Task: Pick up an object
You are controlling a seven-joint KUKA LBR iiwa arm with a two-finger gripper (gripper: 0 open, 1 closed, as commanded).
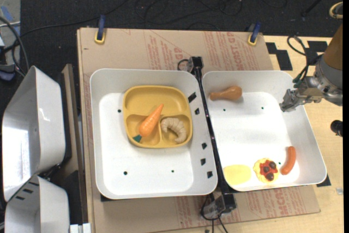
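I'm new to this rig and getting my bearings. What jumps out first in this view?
The yellow divided plate in the left bin stands out, holding a carrot and a shrimp. In the right bin lie a drumstick and a sausage, with the claw at that bin's right rim.

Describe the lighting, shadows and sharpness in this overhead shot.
Camera view: even, soft light; both white bins read bright without blown-out glare; the carrot and drumstick cast only faint shadows; toy food is reasonably sharp; the pincer at the right bin's rim looks slightly soft; the dark floor beyond is underexposed.
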